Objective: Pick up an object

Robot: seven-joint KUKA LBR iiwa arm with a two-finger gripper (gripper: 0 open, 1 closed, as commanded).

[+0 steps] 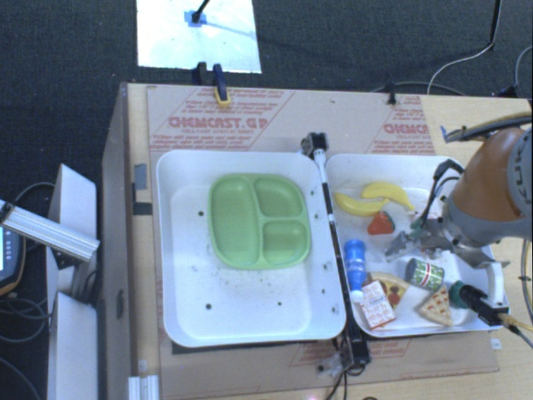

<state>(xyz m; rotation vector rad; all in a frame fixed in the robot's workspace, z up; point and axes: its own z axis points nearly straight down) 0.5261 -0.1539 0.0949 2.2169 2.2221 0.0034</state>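
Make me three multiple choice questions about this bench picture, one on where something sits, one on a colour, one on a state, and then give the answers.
1. Where does the green divided plastic tray lie?
A. left white bin
B. right white bin
C. on the cardboard

2. What colour is the cap of the small blue bottle?
A. red
B. white
C. yellow

3. How does the green and white can sit?
A. upright
B. on its side
C. stacked on the yellow banana

Answers: 1 A, the tray fills the middle of the left white bin. 2 B, the bottle's lower end shows white. 3 B, the can's length runs along the floor of the right white bin, apart from the yellow banana.
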